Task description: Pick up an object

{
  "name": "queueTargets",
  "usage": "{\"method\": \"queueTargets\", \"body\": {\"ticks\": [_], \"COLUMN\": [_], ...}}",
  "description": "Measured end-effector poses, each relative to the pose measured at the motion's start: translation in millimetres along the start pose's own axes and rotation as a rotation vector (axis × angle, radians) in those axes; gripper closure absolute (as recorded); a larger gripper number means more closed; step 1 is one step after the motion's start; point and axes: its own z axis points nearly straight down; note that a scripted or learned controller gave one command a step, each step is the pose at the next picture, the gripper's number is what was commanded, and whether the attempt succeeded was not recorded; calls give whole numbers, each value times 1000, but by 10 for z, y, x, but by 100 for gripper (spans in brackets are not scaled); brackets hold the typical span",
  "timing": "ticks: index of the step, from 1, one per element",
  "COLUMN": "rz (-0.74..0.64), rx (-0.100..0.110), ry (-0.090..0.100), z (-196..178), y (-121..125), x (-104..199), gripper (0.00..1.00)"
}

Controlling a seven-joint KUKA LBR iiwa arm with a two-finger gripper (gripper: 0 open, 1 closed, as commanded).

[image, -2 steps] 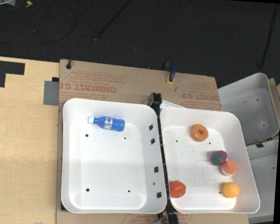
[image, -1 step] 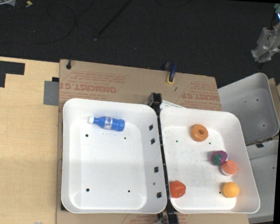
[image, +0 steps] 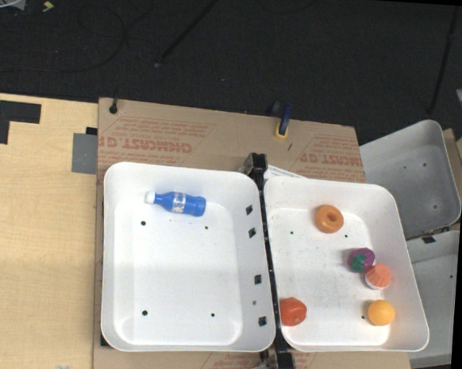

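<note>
Two white bins sit side by side on the table [image: 35, 244]. Over in the left bin [image: 117, 322], a blue bottle [image: 177, 203] lies on its side near the far wall. Right bin [image: 410, 337] holds an orange ring [image: 329, 218], a purple-and-green piece [image: 361, 259], a pink ball [image: 378, 276], an orange ball [image: 380, 313] and a red object [image: 292, 311] by the divider. Tool state: can't tell from up here.

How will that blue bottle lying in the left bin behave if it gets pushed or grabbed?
The blue bottle lies on its side, so a sideways nudge would probably roll it across the left bin. It looks like small, smooth plastic, likely light and perhaps slippery. Its rounded body may squirt out unless gripped across the middle.
</note>
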Motion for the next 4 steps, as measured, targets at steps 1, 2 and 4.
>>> {"method": "queueTargets", "body": {"ticks": [1, 2, 4], "rz": [-2, -4, -5], "rx": [0, 2, 2], "ry": [0, 3, 3], "z": [-1, -6, -5], "y": [3, -189, -52], "x": [-302, 15, 149], "gripper": [100, 100, 100]}}
